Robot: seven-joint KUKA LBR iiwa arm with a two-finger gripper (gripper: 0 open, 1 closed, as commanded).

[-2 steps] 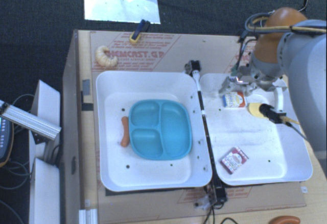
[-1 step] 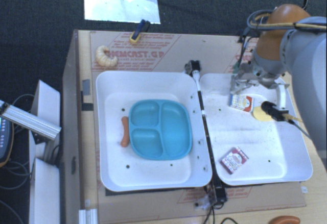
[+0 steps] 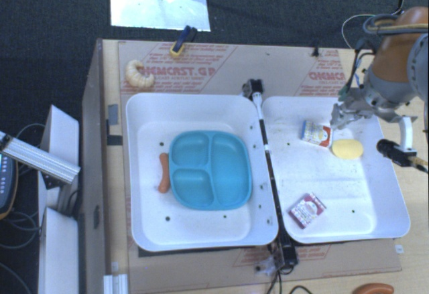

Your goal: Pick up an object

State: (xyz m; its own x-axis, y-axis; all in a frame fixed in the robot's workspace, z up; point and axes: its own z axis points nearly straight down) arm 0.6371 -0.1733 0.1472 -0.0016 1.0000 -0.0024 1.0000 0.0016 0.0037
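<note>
1. A cardboard-topped bench [image 3: 221, 65] is sitting on dark carpet, bearing a left bin [image 3: 144, 219] and right bin [image 3: 382, 219].
2. A blue tray [image 3: 209, 169] and orange sausage [image 3: 163, 173] are lying in the left bin.
3. The gripper [image 3: 337, 118] is hovering by a small white packet [image 3: 315, 132] in the right bin, beside a yellow disc [image 3: 347, 149]; a red packet [image 3: 307, 209] is lying nearer the front.

Blue tray [image 3: 210, 171] — orange sausage [image 3: 163, 173] — yellow disc [image 3: 347, 149] — white bins [image 3: 201, 110].

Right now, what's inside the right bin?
The right bin holds a small white packet, a yellow round piece and a red packet. The gripper sits above the white packet; anything under the arm is hidden.
</note>
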